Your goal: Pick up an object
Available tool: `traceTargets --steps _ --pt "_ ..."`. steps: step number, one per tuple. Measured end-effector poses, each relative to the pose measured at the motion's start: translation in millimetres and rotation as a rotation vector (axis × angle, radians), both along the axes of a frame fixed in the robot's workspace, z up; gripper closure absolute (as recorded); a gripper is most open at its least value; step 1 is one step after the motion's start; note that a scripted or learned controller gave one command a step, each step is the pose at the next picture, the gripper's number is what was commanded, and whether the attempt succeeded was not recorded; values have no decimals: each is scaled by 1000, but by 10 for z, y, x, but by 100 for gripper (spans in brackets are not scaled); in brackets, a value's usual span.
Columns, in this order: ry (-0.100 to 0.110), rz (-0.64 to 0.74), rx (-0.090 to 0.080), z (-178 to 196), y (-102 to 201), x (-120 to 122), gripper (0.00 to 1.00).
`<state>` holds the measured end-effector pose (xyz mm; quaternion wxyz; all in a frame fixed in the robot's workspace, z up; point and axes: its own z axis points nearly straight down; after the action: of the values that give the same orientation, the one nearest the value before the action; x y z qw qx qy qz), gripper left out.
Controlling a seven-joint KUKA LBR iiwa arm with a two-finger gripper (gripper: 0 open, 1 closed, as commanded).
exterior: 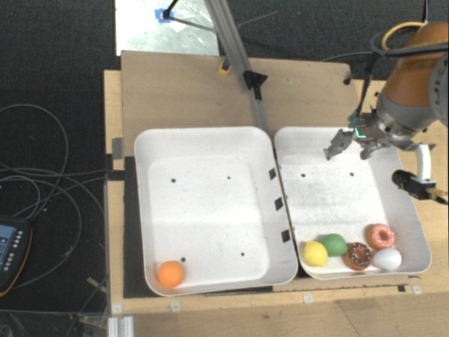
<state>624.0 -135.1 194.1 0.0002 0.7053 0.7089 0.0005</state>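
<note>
My end effector (349, 144) hangs over the far edge of the right shallow white plastic bin (421, 248), its two fingers spread apart with nothing between them. The things worth picking sit crowded along this bin's near edge: a round yellow lemon-like fruit (316, 253) touching a green rounded fruit (334, 243), then a dark brown frosted doughnut (358, 256), a pink frosted doughnut (381, 236) and a white egg-shaped ball (387, 260) in the near right corner. To do this step well, I judge I should travel across the bare middle of the bin floor, which gives me plenty of open room, and come down from above on a piece at the end of the row. The yellow fruit looks the best choice, since its left side faces bare floor, though the bin's near wall is close behind it. The white ball is hemmed in by the corner walls and both doughnuts, so my fingers could catch there. Alone in the near left corner of the left shallow white bin (151, 146) lies a small orange ball (170, 274), free of neighbours but pressed close to two walls and farthest from me.
</note>
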Motion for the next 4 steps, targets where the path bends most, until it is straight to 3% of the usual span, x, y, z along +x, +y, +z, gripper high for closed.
traceTargets --steps 2,3,4 --pt "4 -4 0 -1056 9 -37 0" --pt "-3 -4 -1 -916 2 -17 100" --pt "-5 -1 -1 -470 34 -19 100"
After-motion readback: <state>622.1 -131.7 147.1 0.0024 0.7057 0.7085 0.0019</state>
